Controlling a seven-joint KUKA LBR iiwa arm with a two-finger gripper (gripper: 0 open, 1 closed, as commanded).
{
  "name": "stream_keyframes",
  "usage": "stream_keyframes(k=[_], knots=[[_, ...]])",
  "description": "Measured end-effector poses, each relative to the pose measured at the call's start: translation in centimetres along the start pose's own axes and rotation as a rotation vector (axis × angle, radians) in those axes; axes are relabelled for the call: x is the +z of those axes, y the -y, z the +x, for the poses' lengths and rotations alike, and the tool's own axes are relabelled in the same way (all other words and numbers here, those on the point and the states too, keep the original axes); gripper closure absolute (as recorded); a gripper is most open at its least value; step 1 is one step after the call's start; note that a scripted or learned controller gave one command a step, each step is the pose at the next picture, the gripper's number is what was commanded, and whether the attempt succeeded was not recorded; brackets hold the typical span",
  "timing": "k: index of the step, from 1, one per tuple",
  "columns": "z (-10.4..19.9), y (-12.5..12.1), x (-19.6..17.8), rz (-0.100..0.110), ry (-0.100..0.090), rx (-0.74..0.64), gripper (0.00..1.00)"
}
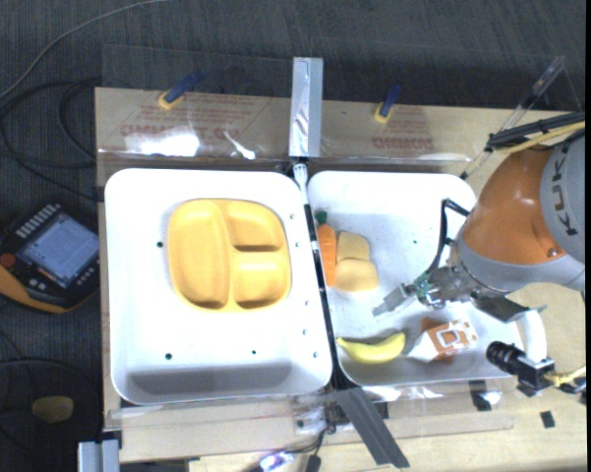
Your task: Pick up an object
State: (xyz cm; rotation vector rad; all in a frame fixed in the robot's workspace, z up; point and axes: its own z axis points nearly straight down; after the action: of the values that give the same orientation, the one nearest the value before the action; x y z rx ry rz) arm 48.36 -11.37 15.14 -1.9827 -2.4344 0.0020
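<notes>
1. Well, the arm [526, 219] leans in over the right bin [393, 190], and its jaws [398, 300] hang low above the bin floor; I cannot tell whether they are spread or pressed together.
2. Just below the jaws lies a banana [374, 347], apart from them.
3. Up and to the left of the jaws sits a pale yellow block [353, 264], near but not touching as far as I can see.
4. Further left of that block, against the bin's wall, stands a carrot [326, 254].
5. Down and to the right of the jaws rests a small orange-and-white carton [445, 339].
6. Well to the left of the jaws, the left bin [138, 362] holds a yellow divided tray [228, 254].
7. Both bins sit on the counter [128, 116].
</notes>
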Motion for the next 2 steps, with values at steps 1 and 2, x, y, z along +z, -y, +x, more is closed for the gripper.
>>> stream_keyframes(k=[1, 2], knots=[[-0.7, 0.1, 5.7, -0.002, 0.002, -0.261, 0.00], [-3.9, -9.5, 6.2, -0.011, 0.007, 0.020, 0.00]])
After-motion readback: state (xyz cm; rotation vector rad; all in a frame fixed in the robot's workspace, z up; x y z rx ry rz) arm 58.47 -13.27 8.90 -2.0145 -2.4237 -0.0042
